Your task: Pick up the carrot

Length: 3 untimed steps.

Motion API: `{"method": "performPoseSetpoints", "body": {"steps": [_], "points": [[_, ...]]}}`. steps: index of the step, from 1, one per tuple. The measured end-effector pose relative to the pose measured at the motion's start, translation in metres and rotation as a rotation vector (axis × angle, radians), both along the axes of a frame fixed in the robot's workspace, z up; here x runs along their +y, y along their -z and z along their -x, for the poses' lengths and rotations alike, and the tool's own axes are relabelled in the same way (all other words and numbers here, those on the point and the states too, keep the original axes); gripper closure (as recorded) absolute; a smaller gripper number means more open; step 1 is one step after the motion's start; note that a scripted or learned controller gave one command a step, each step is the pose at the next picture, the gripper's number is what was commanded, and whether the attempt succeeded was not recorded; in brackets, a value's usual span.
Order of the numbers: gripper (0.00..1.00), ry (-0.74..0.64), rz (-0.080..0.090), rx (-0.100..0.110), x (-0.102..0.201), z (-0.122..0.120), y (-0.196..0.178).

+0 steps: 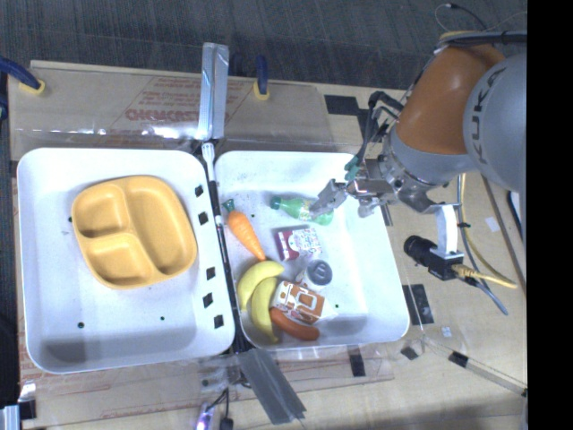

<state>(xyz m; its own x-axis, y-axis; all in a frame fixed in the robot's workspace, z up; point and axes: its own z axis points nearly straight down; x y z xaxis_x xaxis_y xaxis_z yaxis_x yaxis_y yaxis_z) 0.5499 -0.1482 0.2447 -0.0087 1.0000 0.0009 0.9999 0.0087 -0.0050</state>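
The worktop (501,330) is carrying two shallow white bins side by side — the left bin (36,267) and the right bin (376,258) are touching along a middle seam, while cables (488,280) are trailing along the right side.

Two bins (36,240), one carrot (244,231), one banana (253,296)

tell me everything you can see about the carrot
The carrot is a small orange piece with a smooth, plastic-looking surface and a bit of green at its upper-left end. It lies flat on the floor of the right bin, near the divider, slanting down to the right, its lower tip close to the banana. The gripper is apart from it, to its right.
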Motion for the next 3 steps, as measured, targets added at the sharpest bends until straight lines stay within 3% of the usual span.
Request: {"method": "performPoseSetpoints", "body": {"steps": [1, 3], "points": [[0.0, -0.29, 0.001, -0.003, 0.058, -0.094, 0.07], [0.0, -0.434, -0.001, -0.002, 0.131, 0.007, 0.053]]}}
